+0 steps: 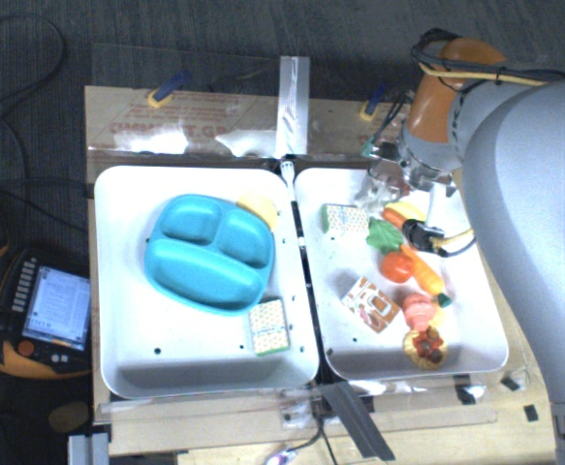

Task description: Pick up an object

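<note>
Gripper (pixel 387 184) sits low at far end of right bin (pixel 486 352), just above toy food (tomato (pixel 394 265), carrot (pixel 423 271)). Fingers' state: can't tell. Blue tray (pixel 209 252) in left bin (pixel 127 356).

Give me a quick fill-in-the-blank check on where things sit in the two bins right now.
1. The blue tray lies in the ____ bin.
2. The gripper is above the ____ bin's far end.
3. The orange carrot lies in the ____ bin.
4. The tray has ____ compartments.

Missing words: left; right; right; three
</note>
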`<state>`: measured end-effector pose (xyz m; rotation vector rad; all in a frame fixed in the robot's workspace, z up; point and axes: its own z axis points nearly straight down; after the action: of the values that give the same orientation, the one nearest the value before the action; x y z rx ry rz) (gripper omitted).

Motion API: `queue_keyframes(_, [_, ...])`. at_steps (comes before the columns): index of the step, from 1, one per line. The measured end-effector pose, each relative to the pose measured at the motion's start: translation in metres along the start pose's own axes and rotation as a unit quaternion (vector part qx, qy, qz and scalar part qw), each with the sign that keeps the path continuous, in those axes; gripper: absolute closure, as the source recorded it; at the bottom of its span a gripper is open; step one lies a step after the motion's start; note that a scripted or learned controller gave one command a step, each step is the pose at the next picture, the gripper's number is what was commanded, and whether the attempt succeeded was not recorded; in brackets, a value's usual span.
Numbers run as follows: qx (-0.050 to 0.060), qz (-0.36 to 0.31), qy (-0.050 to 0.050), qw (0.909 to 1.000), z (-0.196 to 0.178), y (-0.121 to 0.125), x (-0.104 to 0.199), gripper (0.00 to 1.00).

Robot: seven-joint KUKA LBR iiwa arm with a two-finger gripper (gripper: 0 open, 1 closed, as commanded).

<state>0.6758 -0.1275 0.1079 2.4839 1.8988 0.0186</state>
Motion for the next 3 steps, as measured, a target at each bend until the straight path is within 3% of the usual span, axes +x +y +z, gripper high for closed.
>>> queue_keyframes(1, [0.005,0.053,-0.002,0.9986,0.019,0.016,-0.078,1.00])
queue_keyframes(2, [0.010,0.212,-0.004,0.9773,-0.006,0.004,-0.044,1.00])
queue_keyframes(3, [0.010,0.324,-0.006,0.9459,-0.101,-0.008,-0.010,1.00])
